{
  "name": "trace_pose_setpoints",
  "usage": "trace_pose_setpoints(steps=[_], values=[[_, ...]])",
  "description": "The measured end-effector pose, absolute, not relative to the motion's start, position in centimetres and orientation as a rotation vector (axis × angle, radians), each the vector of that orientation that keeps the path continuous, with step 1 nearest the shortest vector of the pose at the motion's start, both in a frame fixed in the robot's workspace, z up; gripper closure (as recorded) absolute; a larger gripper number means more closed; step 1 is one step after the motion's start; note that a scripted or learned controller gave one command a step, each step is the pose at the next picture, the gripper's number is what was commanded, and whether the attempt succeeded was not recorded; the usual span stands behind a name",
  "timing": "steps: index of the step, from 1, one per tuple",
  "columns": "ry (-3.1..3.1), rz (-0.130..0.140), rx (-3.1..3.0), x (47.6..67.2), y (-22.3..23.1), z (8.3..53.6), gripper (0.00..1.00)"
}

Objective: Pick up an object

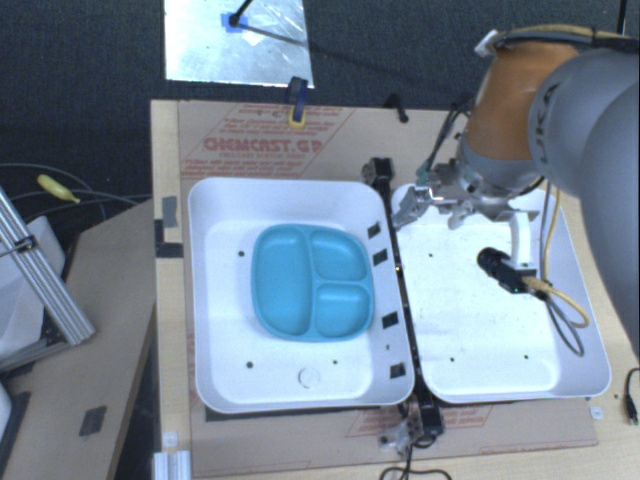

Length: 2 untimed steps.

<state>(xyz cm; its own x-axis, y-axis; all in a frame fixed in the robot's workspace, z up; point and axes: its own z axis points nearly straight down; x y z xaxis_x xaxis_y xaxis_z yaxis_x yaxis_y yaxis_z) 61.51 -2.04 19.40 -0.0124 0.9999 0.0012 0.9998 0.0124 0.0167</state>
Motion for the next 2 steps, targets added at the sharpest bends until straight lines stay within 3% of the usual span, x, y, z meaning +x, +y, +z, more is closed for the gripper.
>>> trace_pose_setpoints(steps=[1,2], values=[[2.239,0.0,2.211,54.7,7.6,18.4,0.0],[2.214,0.027,2.205,60.2,4.7,35.2,0.0]])
